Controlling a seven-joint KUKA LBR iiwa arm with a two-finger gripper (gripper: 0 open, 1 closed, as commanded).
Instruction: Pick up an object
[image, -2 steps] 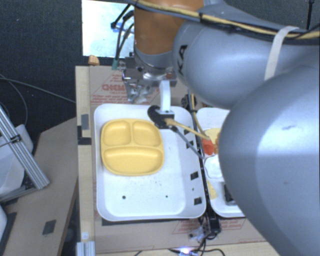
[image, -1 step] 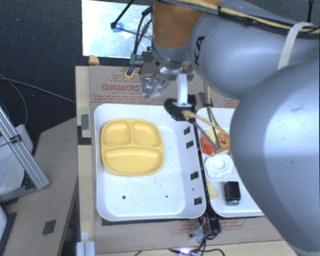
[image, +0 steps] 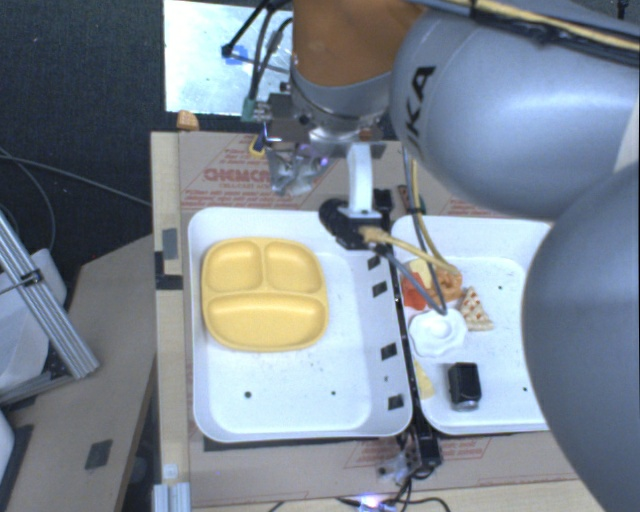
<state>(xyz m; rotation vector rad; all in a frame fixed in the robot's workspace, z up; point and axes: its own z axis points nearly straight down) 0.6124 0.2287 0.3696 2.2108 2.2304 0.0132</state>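
Note:
My gripper (image: 294, 174) hangs above the cardboard just behind the back rim of the left bin (image: 300, 400), with nothing seen in it. A yellow divided plate (image: 265, 295) lies in that bin's left half. In the right bin (image: 500, 415) sit a white cup-like object (image: 437, 332), a small black block (image: 463, 385), a tan waffle-patterned piece (image: 476, 309), a red strip (image: 414, 293) and an orange piece (image: 449, 281). A pale yellow bit (image: 426, 381) lies near the divider. The arm hides much of the right bin.
A black-marked divider (image: 385, 320) runs between the two bins. The bulky grey arm (image: 520, 120) covers the upper right. Cardboard (image: 225, 175) surrounds the bins, and an aluminium frame (image: 40, 320) stands at the left.

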